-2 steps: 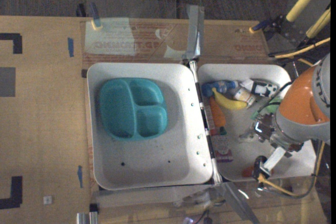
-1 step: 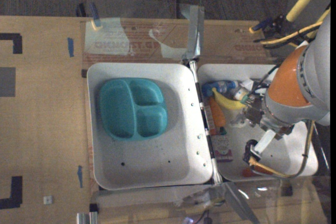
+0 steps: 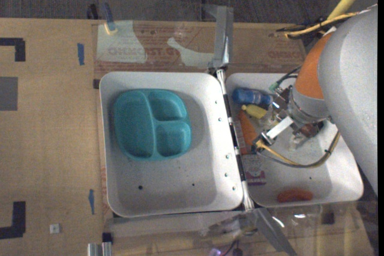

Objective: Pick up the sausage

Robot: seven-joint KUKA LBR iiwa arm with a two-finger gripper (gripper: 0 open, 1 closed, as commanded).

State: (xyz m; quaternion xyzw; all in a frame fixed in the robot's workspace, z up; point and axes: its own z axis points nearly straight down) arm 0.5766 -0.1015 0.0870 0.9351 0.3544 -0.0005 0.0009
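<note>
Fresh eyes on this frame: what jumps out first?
The teal divided plate lies in the left bin. The big grey arm with its orange band hangs over the right bin. Its gripper is beside a blue item, a yellow item and an orange item, while the sausage lies apart by that bin's lower wall.

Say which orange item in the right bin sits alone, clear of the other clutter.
The reddish sausage, lying by itself near the right bin's lower edge. The longer orange piece hugs the divider-side wall among other items.
</note>
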